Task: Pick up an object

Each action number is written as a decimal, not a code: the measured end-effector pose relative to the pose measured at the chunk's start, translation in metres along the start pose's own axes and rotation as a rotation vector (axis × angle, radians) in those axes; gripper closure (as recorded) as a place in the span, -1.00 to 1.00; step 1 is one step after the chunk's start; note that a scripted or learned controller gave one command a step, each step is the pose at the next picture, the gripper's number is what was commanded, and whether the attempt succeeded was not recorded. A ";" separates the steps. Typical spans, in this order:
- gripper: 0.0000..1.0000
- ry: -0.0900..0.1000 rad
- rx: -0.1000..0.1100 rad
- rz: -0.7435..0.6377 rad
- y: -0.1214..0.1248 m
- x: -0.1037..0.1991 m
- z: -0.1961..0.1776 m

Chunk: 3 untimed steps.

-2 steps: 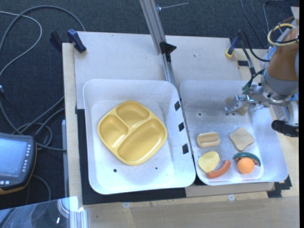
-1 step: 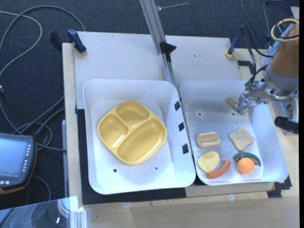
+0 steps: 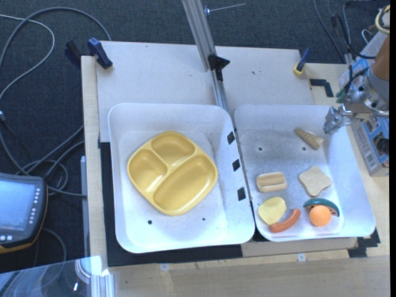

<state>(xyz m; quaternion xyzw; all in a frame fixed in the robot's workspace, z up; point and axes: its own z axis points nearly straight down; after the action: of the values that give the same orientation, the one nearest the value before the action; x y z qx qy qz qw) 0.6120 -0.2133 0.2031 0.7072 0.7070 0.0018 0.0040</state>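
Gripper (image 3: pixel 332 121) hovers at the right white bin's (image 3: pixel 352 166) upper right, finger state impossible to tell, nearest the small tan stick-shaped food piece (image 3: pixel 309 138) slanting just down-left of it.

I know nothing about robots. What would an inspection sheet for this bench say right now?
Surface: two white bins side by side, left bin, right bin.
Job's things: in the right bin, a tan stick-shaped piece, toy hot dog bun, bread slice, yellow chip, sausage, orange on a teal piece.
Clutter: yellow divided plate in the left bin.
Grippers: gripper at the right bin's far right edge, holding nothing seen.
Cables: black cables on the floor, left.
Surroundings: handheld screen, blue clamp.
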 end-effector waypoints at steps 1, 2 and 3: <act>1.00 0.001 0.003 -0.001 0.001 0.000 -0.020; 1.00 0.006 0.010 -0.004 -0.016 0.040 -0.025; 1.00 0.007 0.011 -0.007 -0.032 0.100 -0.024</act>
<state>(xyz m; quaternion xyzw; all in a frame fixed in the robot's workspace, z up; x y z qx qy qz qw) 0.5794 -0.1127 0.2264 0.7046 0.7096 0.0003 -0.0025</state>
